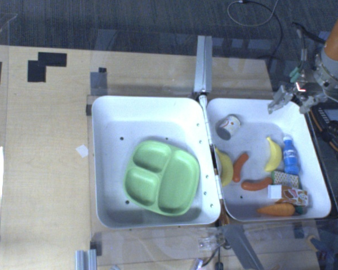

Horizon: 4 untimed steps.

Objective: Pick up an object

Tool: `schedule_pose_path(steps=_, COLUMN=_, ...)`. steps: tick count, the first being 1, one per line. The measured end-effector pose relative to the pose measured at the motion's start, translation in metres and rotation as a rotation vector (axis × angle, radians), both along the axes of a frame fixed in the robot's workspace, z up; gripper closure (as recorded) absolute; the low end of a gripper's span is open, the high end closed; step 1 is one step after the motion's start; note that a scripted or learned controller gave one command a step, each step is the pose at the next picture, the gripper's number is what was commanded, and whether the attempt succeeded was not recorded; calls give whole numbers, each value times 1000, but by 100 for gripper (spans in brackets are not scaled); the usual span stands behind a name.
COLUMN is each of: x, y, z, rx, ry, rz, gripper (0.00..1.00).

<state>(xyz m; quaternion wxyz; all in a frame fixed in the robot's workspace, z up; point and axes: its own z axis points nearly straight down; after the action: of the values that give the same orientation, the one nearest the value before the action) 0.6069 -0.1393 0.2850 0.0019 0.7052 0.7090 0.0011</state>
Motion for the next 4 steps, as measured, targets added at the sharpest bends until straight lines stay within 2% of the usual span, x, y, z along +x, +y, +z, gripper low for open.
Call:
schedule_pose_path(steps=1, x=6, y=8, z=-171, rx=1, ry=2, rz=-136, gripper=0)
schedule_pose_path(steps=2, x=-31, y=-48, z=-192, rx=8, ry=-14, rz=-144, gripper=0)
schedule_pose_path(steps=3, x=-101, y=18, z=-195, rx=2, ry=-10, rz=-50, gripper=0)
schedule_pose_path(steps=4, x=-98, y=18, z=-183, rx=1, ry=-19, rz=-47, gripper=100)
